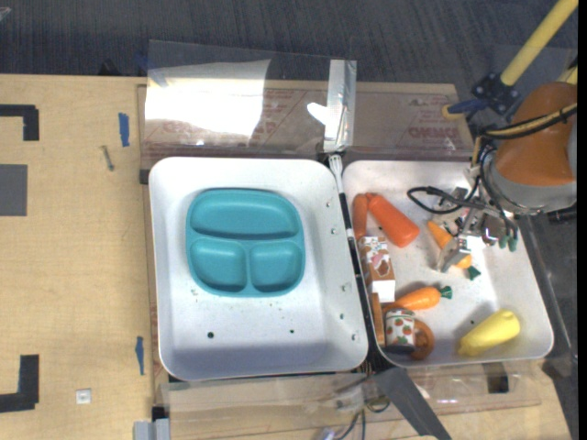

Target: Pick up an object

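While the arm's hand (pixel 456 246) hangs low in the right bin (pixel 527 278), over a small orange piece (pixel 440 235) near the bin's middle, we cannot tell from the camera view whether it is spread or pinching anything. We judge the clutter the main risk: the orange cone (pixel 394 222), carrot (pixel 422 297) and yellow lemon-like toy (pixel 489 332) lie near, so a slightly off descent could nudge the piece aside and close on nothing. The teal tray (pixel 245 241) sits apart in the left bin (pixel 174 328).
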Controlling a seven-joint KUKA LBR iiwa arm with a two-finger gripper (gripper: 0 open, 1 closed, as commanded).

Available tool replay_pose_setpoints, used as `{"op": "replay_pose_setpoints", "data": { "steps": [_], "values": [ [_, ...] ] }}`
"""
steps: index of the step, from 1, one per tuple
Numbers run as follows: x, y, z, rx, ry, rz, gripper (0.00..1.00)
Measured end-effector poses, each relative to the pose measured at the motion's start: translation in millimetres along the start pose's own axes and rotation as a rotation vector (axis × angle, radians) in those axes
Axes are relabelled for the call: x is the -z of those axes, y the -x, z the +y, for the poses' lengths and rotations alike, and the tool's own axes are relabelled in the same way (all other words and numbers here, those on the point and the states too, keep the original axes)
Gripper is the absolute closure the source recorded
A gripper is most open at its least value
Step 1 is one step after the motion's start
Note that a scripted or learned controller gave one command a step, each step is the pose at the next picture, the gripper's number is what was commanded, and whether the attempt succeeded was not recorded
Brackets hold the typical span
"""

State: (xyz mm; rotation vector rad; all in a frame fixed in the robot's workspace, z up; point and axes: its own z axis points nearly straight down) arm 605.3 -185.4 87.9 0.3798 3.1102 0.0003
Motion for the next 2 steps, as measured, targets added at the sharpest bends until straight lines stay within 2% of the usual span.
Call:
{"op": "replay_pose_setpoints", "data": {
  "steps": [1,2],
  "values": [
    [1,-48,56,0.019,0.001,-0.001,0.00],
    [0,19,85,0.234,0.001,0.000,0.00]
  ]
}}
